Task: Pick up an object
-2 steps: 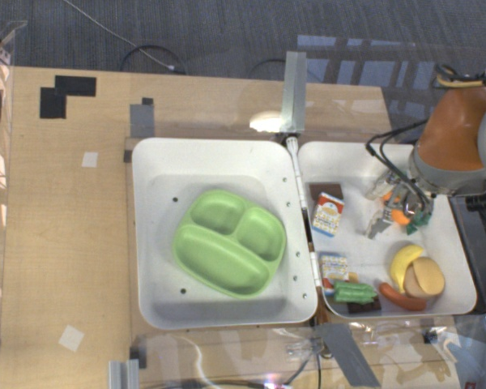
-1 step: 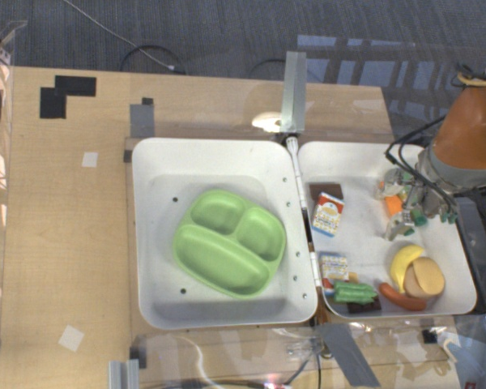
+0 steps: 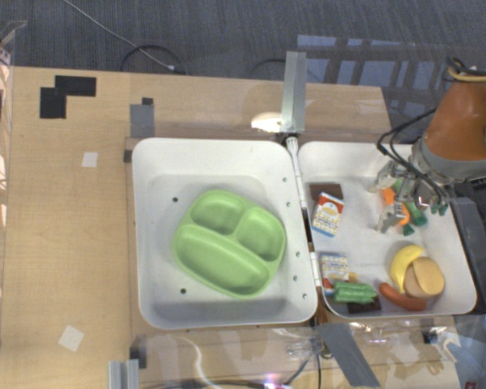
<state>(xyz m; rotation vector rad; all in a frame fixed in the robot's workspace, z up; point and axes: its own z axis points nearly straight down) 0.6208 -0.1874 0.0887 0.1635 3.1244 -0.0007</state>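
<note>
In the right bin point(image 3: 462, 294), toward its far right side, my gripper point(image 3: 401, 209) hangs low over a small orange and green cluster point(image 3: 405, 211) that lies right under it. I cannot make out what that cluster is; it is small and mixed in with my own metal parts. I also cannot tell how my gripper stands or whether anything is in its hold.

The other candidates lie apart from me. A small carton point(image 3: 328, 215) with a red and white face sits at the left side of this bin, touching a dark brown block point(image 3: 327, 191) on its far side. Nearer the front, a small blue and white packet point(image 3: 333, 264) lies above a green and black item point(image 3: 355, 292). At the near right, a banana point(image 3: 404, 264) touches a round tan piece point(image 3: 428, 277), with a red sausage shape point(image 3: 402, 297) just below them.

As I judge it, the pick is not yet proven: nothing is visibly lifted, so closing on something and raising it would remain.

The left bin point(image 3: 154, 168) carries a green divided plate point(image 3: 229, 241), well apart from me. Both bins rest on a pale wooden tabletop point(image 3: 57, 217) bearing black markers point(image 3: 65, 94) at its far left. Beyond it lies dark grey carpet point(image 3: 211, 14) with a thin cable point(image 3: 150, 53) trailing across.
</note>
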